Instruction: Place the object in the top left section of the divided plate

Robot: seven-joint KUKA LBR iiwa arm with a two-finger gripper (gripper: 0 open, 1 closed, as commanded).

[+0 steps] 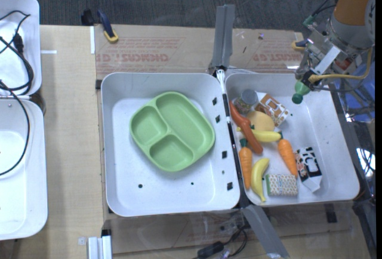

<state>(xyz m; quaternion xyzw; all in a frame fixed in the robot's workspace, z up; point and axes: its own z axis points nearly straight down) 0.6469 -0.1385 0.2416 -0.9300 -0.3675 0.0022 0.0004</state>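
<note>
1. Far left of the work area: left bin [113, 150], holding the green divided plate [210, 135], turned at a slant. Likely target, judging by that turn: the small section [149, 126] on the plate's left side; worth aiming at its middle, well clear of the ridges.
2. Further right: right bin [334, 132], with a pile of toy food, among it a carrot [287, 156] and a banana [258, 175], well apart from the plate.
3. Far right, over that bin's upper corner: gripper [305, 86]. Cannot tell whether apart, together or clamped.
4. Just below its tip: a small green piece [297, 98], rounded, glossy, probably light plastic. Possibly the object, possibly part of the tool. Too small to settle.
5. For the step in hand: confirm a firm hold first, lift clear of the wall between the bins, travel left, lower close before letting go.
</note>
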